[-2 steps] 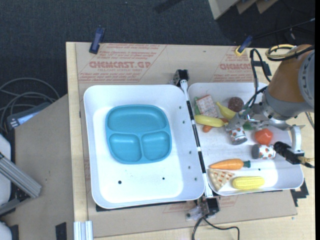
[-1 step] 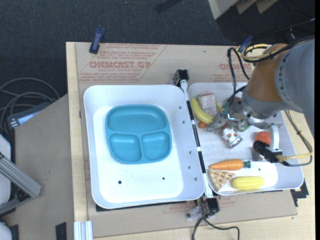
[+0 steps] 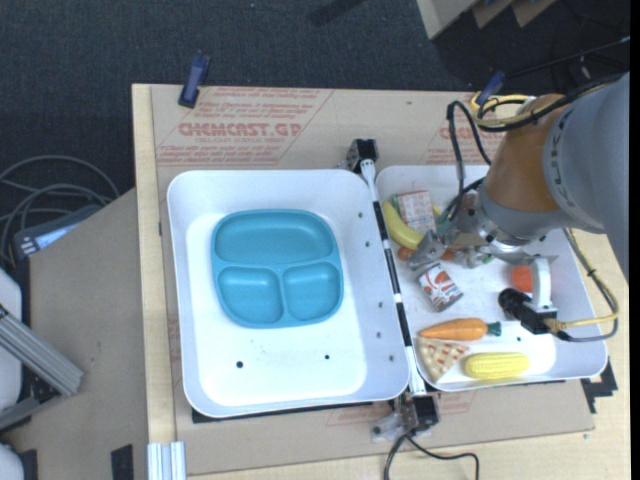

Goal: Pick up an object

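My gripper (image 3: 432, 250) reaches down into the right bin (image 3: 575, 363) at its left side. It hangs between a yellow banana (image 3: 398, 230) and a small red and white can (image 3: 438, 285), right above the can's upper end. I see nothing held in it. Behind the banana lies a small printed packet (image 3: 414, 206). The arm's grey body and orange band cover the bin's back right part.
Near the right bin's front lie a carrot (image 3: 456, 329), a pizza slice (image 3: 440, 354) and a corn cob (image 3: 495, 366). A red-orange item (image 3: 524, 277) shows by the arm. The left bin (image 3: 190, 268) holds a blue divided plate (image 3: 277, 267).
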Robot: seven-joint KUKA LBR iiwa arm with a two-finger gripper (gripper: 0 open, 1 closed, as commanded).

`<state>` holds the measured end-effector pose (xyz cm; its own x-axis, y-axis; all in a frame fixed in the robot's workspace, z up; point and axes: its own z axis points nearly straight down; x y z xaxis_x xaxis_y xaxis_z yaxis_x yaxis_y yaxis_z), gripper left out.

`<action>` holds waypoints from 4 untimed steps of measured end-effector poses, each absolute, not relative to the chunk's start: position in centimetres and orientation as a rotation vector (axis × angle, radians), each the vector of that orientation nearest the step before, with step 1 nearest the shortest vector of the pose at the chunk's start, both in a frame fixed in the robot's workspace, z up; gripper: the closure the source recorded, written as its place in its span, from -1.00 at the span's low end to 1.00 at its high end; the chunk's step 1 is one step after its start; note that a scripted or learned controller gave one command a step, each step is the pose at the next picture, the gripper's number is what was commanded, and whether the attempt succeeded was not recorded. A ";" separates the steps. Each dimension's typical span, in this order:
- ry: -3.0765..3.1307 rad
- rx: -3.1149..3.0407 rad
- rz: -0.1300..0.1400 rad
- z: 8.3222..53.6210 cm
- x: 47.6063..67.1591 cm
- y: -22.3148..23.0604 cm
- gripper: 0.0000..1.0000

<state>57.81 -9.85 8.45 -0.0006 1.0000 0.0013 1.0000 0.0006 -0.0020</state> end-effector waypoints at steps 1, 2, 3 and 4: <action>-2.224 -2.224 0.000 11.9 63.8 -16.9 -1.00; -2.224 -2.222 0.000 8.5 66.7 -17.8 -1.00; -2.230 -2.225 -0.005 9.8 66.9 -17.8 1.00; -2.226 -2.221 -0.005 16.3 66.8 -11.8 1.00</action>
